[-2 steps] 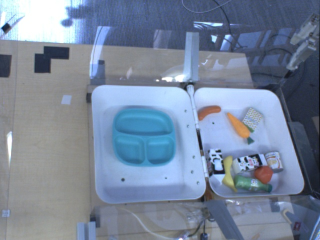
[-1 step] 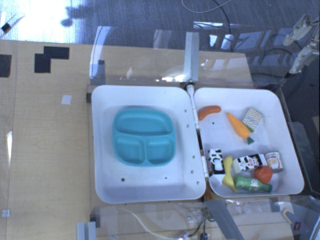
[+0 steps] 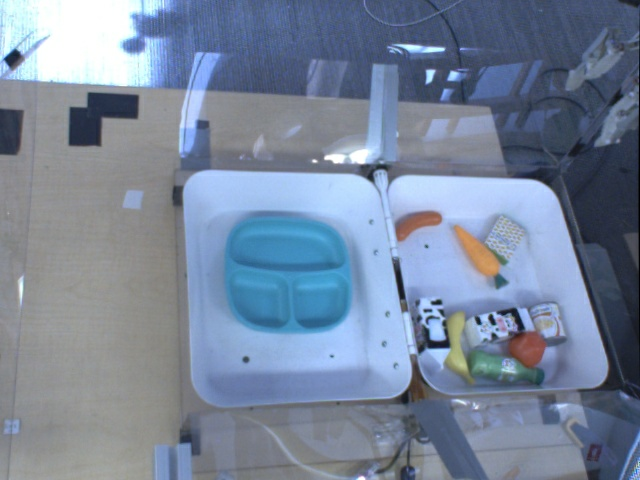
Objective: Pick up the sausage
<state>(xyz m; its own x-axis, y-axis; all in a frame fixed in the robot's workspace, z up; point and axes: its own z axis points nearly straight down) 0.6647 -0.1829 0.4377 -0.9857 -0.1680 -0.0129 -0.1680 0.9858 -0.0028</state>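
The sausage is a small orange-red link lying near the upper left corner of the right bin, close to the divider between the two bins. It rests flat on the white floor with bare floor around it. A carrot lies just to its right.
The left bin holds a blue divided plate. In the right bin are a patterned packet, a small can, a tomato, a green bottle, a banana and two cow-print cartons.
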